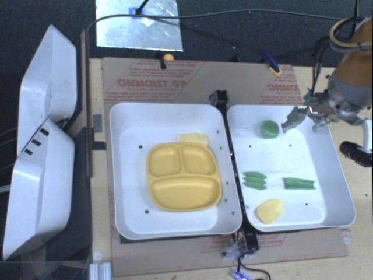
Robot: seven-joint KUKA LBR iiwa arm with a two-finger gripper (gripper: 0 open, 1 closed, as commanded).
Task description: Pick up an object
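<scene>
- Landmark I'm working from: the black divider clamp [220, 97] at the far end of the seam where the two bins meet.
- Far left of the clamp, off the bench, I see two white housings [44, 139] stacked at a slant.
- Left bin [125, 156], left of the clamp: a yellow sectioned plate [183, 177] sits nearer the camera than the clamp, about mid-bin. A pale yellow block [193, 139] lies just beyond its far rim, apparently touching it.
- Behind the clamp, past the cardboard sheet [157, 74], a shiny metal plate [139, 15] lies on the dark floor, with a cable running over it.
- Right bin [332, 174], right of the clamp: a round green piece [269, 129] lies closest to the clamp, in the far part of the bin.
- Nearer the camera from there, a green pod pair [254, 180] lies close to the seam; another green pod [299, 183] lies farther right, apart from it.
- A pale yellow lump [269, 210] is in the near part of that bin, farthest from the clamp.
- Gripper [307, 116], well right of the clamp, is at the far right rim of the right bin. One finger [291, 120] points toward the round green piece, just beside it, with a small gap. I see nothing between the fingers; I cannot tell whether they are spread or closed.
- Nothing lies between that finger and the green piece.
</scene>
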